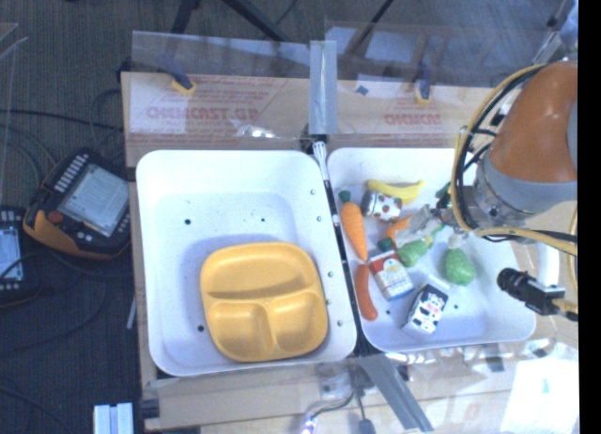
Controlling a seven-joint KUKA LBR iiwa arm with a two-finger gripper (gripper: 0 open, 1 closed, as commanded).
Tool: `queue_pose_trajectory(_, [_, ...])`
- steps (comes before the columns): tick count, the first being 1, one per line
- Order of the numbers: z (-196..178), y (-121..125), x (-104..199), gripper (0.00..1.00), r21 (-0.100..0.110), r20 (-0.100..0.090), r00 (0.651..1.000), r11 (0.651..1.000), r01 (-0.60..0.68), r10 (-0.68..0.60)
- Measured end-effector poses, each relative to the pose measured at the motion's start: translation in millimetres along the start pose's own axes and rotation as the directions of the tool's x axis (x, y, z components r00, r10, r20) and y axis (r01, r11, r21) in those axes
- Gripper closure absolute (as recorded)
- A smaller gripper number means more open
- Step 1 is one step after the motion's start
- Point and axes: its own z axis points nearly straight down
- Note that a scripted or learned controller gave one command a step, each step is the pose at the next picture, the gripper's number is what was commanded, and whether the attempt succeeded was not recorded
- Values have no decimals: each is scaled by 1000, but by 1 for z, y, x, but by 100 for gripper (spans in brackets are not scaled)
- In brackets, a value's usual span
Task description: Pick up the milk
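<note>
The arm reaches in over the right bin, and its wrist covers part of that bin's far right side. The pincer is blurred among the toys; whether it is released or clenched cannot be told.

The right bin holds the milk, a black-and-white carton lying near the front wall, apart from the pincer. Also there: a banana, a carrot, a can, a small box and a green fruit.

The left bin holds a yellow tray.
</note>
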Motion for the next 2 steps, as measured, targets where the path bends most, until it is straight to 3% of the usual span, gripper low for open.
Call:
queue_pose_trajectory(1, [42,-31,58,0,3,1,963,963,-268,268])
queue_pose_trajectory(2, [42,64,57,0,-1,3,925,925,-381,381])
